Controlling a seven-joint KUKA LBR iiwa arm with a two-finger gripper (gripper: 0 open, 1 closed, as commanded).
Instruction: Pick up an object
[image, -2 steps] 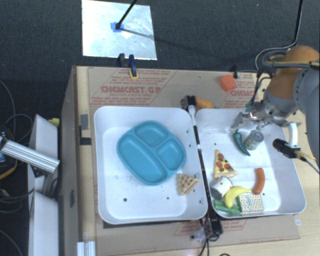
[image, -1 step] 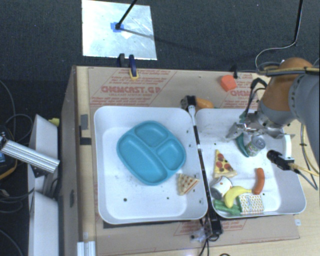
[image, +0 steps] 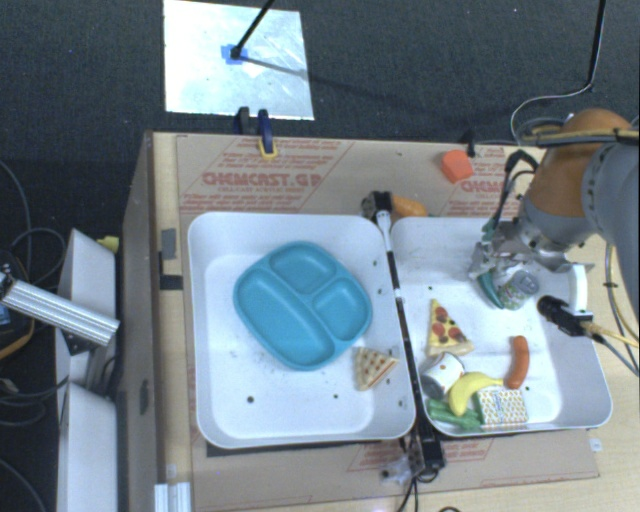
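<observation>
Overhead, at a slant, the camera looked down on a table (image: 300, 170) carrying two shallow white bins side by side. In the left bin (image: 215, 400) lay a blue divided plate (image: 302, 303) and, near its lower right edge, a small toy waffle wedge (image: 375, 367). The right bin (image: 590, 395) held the clutter: a toy pizza slice (image: 446, 330), a red sausage (image: 516, 361), a yellow banana (image: 468, 389), a speckled white block (image: 502, 406), something green (image: 450, 415) along the front wall, and, toward the back, a small clear, teal-tinted cup or jar (image: 510, 288) lying tipped on its side.

Reaching in from the right, the grey arm (image: 610, 195) with its orange band (image: 570, 170) had the gripper (image: 496, 262) low over the back of the right bin. Its jaws sat right at that cup (touching or just above it; the slant made this hard to judge). Whether the jaws were open, closed, or gripping anything could not be told, since the wrist and cables hid them.

The cup was the likeliest target. It lay directly beneath and slightly toward the front of the jaws, its long axis apparently running diagonally from back-left to front-right. A grasp would probably call for closing across the narrow width. The other toys sat well apart, nearer the front of the bin. An orange block (image: 456, 165) rested on the table behind the bins.
</observation>
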